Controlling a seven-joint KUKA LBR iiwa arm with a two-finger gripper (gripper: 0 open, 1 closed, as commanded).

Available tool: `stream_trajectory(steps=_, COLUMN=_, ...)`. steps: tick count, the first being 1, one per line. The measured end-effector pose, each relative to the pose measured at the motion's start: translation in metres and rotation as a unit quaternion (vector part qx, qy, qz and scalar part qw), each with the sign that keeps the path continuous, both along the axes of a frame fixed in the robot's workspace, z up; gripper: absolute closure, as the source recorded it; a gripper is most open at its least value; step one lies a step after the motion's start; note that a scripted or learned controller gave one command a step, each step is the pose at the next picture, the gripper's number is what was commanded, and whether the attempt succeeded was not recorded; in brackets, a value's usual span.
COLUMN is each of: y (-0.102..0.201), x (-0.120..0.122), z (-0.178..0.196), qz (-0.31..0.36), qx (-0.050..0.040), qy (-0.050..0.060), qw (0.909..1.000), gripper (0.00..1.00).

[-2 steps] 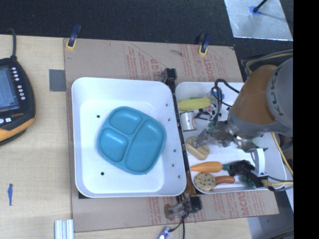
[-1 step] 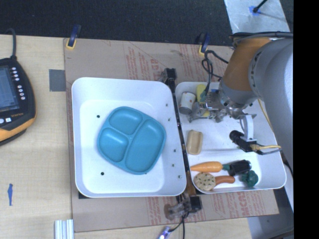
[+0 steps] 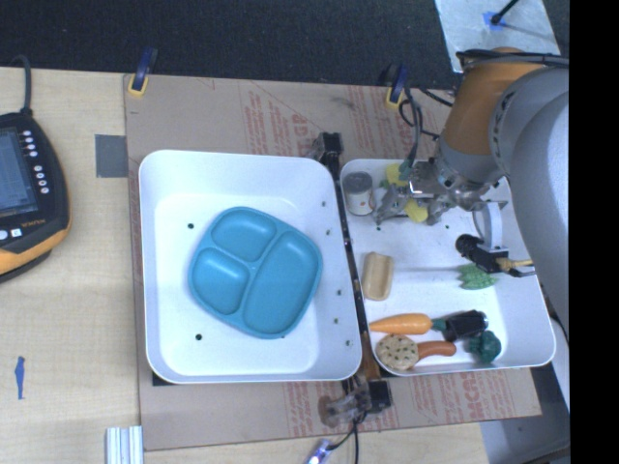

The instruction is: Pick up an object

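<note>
My gripper is low over the back part of the right bin, with the grey arm coming in from the right. Small yellow pieces show right at the gripper, too hidden to tell what they are or whether they are held. A grey cylinder stands just left of the gripper. In front of it lie a tan bread piece, a green leaf, an orange carrot, a round cookie, a sausage, a black block and a green broccoli.
The left bin holds a blue divided plate. A handheld controller lies on the bench at the far left. Clamps sit at the cardboard's back edge.
</note>
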State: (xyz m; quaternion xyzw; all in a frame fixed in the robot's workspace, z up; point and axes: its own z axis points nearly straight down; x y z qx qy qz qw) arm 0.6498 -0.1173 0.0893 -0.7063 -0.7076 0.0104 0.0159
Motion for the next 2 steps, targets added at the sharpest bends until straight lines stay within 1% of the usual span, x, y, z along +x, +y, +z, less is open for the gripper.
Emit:
stream_trajectory(steps=1, y=-0.006, x=0.007, z=0.133, qz=0.002, qx=-0.0042, qy=-0.018, qw=0.9998, gripper=0.0)
stream_trajectory(steps=2, y=0.002, x=-0.026, z=0.042, qz=0.001, qx=-0.0037, qy=-0.016, qw=0.9999, gripper=0.0)
